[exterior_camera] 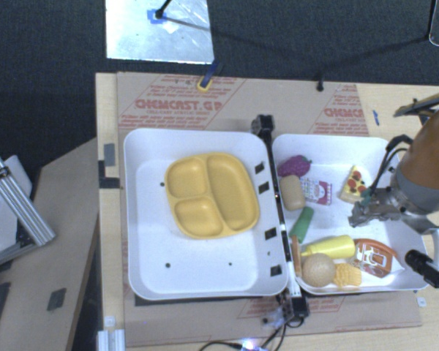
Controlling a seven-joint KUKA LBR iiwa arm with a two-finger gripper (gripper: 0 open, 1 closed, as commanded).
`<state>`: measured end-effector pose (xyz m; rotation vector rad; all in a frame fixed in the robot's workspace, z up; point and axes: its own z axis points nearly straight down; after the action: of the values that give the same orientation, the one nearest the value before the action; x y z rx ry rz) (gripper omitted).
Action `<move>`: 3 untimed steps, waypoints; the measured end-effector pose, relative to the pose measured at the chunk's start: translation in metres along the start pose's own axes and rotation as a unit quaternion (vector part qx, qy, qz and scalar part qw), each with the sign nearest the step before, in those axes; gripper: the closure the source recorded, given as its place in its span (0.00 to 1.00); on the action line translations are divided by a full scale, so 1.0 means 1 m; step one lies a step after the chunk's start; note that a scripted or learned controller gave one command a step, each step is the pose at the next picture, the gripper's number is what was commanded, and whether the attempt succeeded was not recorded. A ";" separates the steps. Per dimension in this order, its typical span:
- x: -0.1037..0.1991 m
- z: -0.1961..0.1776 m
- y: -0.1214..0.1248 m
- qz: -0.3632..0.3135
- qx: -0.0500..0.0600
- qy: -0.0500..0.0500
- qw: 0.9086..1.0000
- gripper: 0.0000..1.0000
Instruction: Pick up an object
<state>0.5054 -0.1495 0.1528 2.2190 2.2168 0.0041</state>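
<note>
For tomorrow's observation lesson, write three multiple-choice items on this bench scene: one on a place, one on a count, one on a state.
1. Where is the yellow plastic divided plate?
A. left white bin
B. right white bin
C. on the bare bench

2. How many compartments has that plate?
A. two
B. three
C. five

3. How does the green toy cucumber lie?
A. on the right bin's floor
B. on the plate
C. outside both bins

Answers: 1 A, the plate sits in the left-hand bin. 2 B, two long sections and one smaller show. 3 A, it lies beside the divider, among the toy foods.
</note>
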 end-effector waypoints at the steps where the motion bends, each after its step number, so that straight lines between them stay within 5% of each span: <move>1: -0.003 -0.047 0.010 -0.003 -0.001 0.000 1.000 1.00; 2: -0.003 -0.073 0.011 -0.003 0.000 0.000 1.000 1.00; 3: 0.032 -0.063 0.047 -0.004 0.001 0.001 1.000 1.00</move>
<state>0.5521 -0.1177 0.2164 2.2112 2.2269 0.0041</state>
